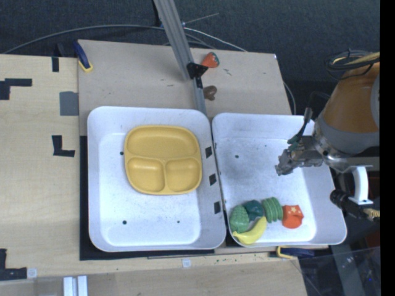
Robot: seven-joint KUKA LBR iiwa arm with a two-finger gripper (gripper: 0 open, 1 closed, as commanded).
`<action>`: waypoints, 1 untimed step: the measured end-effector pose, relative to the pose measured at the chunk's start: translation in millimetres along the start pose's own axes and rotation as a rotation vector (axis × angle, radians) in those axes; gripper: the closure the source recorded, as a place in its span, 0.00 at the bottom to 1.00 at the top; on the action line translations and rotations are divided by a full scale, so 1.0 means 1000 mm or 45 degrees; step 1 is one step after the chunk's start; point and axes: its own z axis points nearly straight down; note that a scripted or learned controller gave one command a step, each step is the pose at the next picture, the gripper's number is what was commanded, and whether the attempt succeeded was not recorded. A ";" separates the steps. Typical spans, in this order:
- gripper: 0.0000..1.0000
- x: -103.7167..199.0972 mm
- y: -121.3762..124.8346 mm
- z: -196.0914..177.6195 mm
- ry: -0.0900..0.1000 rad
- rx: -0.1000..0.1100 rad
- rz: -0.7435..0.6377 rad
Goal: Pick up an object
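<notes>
Impossible to tell the state of the jaws: too dark and too small against the gripper [290,163] body. Hanging over the bare floor of the right bin [247,142], toward its far right side, with nothing seen clamped. Well apart from it, huddled along the near wall of that bin: a red toy [292,216], just beside it a green ridged toy [270,208], then a teal toy [254,209] touching a green knobbly toy [241,216], and under those two a yellow banana toy [252,232]. Probably light, hollow plastic or foam play food, so little weight to lift but easy to knock and send skidding on the smooth white floor. Likely slick and rounded on the banana and the knobbly piece; better purchase judged on the red toy, standing a little clear at the end of the row, taken across its narrow width from above. Harder to reach into the tight green cluster without nudging a neighbour. Nothing fragile by the look of it. In the left bin [105,184], a yellow divided plate [163,159], stiff, broad and flat, awkward to pinch except at its rim. No brand, label or legible writing anywhere.
</notes>
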 end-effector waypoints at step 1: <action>1.00 0.053 0.012 0.003 0.003 0.005 -0.007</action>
